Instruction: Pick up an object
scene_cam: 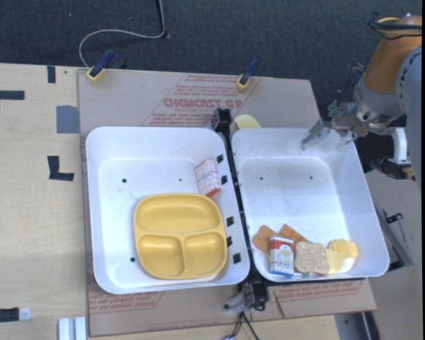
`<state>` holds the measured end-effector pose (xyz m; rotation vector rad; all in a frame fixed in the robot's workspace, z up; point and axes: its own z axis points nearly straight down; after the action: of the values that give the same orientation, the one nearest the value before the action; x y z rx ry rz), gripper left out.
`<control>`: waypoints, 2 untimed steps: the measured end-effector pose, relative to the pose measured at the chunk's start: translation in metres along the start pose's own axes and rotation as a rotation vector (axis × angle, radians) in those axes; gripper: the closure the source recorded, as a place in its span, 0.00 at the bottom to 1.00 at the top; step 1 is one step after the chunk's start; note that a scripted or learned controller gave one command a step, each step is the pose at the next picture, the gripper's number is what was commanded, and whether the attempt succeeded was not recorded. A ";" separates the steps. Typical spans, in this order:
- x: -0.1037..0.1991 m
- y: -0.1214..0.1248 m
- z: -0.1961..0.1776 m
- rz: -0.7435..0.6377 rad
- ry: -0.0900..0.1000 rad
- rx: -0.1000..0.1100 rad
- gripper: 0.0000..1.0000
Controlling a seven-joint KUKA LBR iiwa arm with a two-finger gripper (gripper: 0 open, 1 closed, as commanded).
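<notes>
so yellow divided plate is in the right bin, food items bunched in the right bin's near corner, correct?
Not quite. The camera view shows the yellow divided plate in the left bin, not the right one. The food items are indeed bunched in the right bin's near corner.

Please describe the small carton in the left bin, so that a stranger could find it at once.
Look at the left bin, which holds a yellow divided tray. Just above that tray, against the bin's right wall, lies the small carton. It is white with red print, far smaller than the tray.

Arm [393, 55] cut off at rt edge
</notes>
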<state>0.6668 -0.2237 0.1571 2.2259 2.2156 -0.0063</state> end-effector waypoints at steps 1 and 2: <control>0.075 0.001 0.076 -0.012 0.002 -0.001 0.00; 0.130 0.001 0.072 -0.011 -0.003 0.001 0.00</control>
<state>0.6678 -0.0940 0.0848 2.2124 2.2271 -0.0116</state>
